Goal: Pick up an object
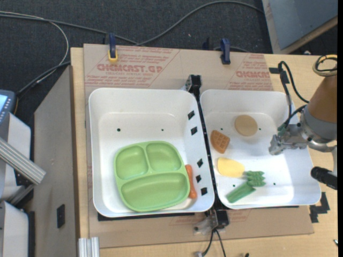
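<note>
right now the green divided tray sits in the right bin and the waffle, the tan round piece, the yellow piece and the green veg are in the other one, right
Not quite: the camera view shows the green divided tray in the left bin, not the right. The waffle, the tan round piece, the yellow piece and the green veg are in the other one, the right bin.

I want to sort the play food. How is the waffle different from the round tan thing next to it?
The waffle is orange-brown with a grid pattern; the round tan thing is paler and smooth. The waffle sits by the divider, the tan thing further right, nearer the gripper. Both lie flat in the right bin.
</note>
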You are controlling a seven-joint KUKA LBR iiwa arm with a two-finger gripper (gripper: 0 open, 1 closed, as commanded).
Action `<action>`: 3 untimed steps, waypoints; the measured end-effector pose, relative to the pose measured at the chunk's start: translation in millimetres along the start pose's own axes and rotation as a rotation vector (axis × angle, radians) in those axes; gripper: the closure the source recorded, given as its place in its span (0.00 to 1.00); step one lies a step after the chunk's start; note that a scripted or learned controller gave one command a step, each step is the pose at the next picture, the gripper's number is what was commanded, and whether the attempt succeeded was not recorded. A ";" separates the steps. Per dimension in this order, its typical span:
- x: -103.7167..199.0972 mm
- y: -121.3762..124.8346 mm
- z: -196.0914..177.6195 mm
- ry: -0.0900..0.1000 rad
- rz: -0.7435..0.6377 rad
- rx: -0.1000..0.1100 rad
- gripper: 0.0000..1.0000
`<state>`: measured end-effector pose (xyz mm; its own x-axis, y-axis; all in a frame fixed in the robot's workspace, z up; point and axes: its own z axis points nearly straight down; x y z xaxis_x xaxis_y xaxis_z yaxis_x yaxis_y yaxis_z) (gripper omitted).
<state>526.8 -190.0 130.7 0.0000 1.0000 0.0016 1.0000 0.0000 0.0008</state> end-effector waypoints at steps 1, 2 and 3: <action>4.0 9.2 -60.7 -0.004 -0.002 -0.007 1.00; 4.1 10.6 -94.6 -0.003 -0.002 -0.004 1.00; 55.2 2.4 -100.4 0.002 -0.006 0.002 1.00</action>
<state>529.1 -135.0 231.2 -0.0060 1.0000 0.0034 1.0000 0.0061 -0.0012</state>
